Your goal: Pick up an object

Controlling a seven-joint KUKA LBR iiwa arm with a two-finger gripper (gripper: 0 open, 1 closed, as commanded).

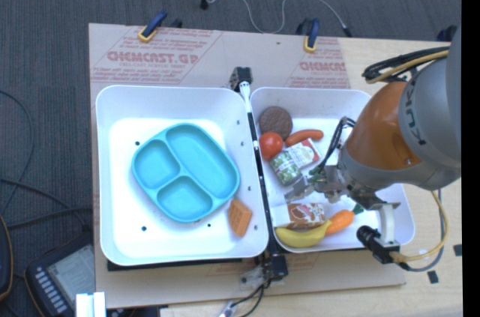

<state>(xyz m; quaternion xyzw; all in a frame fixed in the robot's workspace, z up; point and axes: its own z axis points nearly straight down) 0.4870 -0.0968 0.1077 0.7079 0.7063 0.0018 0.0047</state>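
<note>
The gripper (pixel 313 184) is seen low over the right bin (pixel 390 229), among the food items; whether anything is grasped cannot be told. Just below it a small red-labelled packet (pixel 306 213) lies flat, its long axis running left to right. A banana (pixel 301 235) is laid along the near wall, ends curved upward, touching an orange carrot (pixel 340 221) pointing up-right.

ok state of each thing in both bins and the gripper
blue divided plate: flat in left bin, nothing on it
orange wedge: left bin, beside the plate
brown disc: right bin, far corner
tomato: beside disc
banana: near wall
gripper: low over right bin, grip unclear
</note>
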